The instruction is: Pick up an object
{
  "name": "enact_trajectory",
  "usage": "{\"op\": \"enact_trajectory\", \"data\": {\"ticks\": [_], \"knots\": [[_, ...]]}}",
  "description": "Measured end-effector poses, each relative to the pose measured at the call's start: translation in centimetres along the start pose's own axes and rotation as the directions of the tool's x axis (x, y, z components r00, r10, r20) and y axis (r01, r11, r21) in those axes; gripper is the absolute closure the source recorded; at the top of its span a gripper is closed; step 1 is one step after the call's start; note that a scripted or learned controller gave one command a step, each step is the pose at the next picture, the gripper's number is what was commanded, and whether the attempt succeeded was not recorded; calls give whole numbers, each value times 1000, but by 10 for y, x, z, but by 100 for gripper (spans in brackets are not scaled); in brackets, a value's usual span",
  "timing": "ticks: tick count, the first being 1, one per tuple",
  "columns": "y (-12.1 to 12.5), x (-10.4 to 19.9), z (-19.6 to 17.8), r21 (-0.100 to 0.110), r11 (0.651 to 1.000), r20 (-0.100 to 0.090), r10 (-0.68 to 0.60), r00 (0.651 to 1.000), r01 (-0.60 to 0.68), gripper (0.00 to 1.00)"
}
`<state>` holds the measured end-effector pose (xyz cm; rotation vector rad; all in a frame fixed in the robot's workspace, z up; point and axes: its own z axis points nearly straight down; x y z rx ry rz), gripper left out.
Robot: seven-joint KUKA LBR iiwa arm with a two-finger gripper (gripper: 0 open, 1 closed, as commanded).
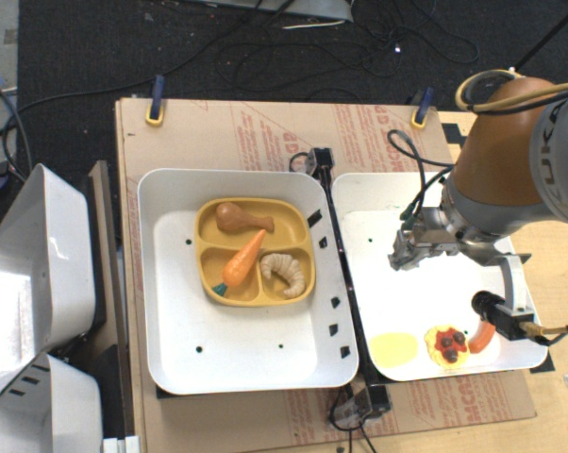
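Observation:
My gripper [407, 253] hangs over the upper left part of the right bin [378, 206], above bare white floor. Along that bin's front edge lie a flat pale yellow disc [395, 349], a small round piece with red and dark topping [446, 343] and an orange-red stick-like piece [482, 336]. These three lie well in front of and to the right of the gripper. Nothing shows between the gripper and the bin floor.
The left bin [171, 328] holds a yellow divided plate [207, 270] with a brown drumstick [242, 218], an orange carrot [243, 260] and a pale shrimp [286, 272]. A black divider [336, 253] runs between the bins. The orange-banded arm [510, 159] covers the right bin's far right corner.

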<state>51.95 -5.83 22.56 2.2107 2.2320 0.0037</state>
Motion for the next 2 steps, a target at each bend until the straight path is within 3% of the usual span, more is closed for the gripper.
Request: {"op": "enact_trajectory", "data": {"ticks": [1,2], "knots": [[-3,49,-5,1,1000,1,1,1000,-1,100],[12,110,-3,0,1000,0,-1,1000,1,100]]}}
